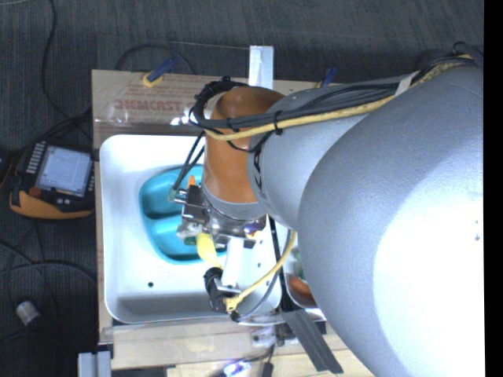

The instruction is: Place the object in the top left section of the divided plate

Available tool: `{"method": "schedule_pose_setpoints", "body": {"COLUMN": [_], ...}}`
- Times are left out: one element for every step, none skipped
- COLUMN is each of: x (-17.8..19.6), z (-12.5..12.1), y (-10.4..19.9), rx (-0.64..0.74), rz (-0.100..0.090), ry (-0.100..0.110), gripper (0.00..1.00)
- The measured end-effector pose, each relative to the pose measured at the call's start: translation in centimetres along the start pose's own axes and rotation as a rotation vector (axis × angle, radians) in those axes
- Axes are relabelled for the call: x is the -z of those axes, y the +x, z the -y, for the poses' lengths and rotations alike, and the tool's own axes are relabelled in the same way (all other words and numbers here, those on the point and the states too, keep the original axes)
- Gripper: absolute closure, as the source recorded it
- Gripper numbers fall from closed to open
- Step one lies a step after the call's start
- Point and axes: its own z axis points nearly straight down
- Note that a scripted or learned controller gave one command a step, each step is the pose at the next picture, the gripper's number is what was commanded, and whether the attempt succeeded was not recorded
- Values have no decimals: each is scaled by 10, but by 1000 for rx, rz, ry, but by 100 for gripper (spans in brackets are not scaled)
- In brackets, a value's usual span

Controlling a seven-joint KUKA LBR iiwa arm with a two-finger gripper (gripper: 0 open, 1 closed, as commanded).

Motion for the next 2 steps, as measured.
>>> {"method": "schedule_pose_setpoints", "body": {"x": [7,19], "z": [0,9], "y": [-1,25], "rx": [1,-209], "rz": [7,1], "ry": [3,-1], "gripper": [100,100]}}
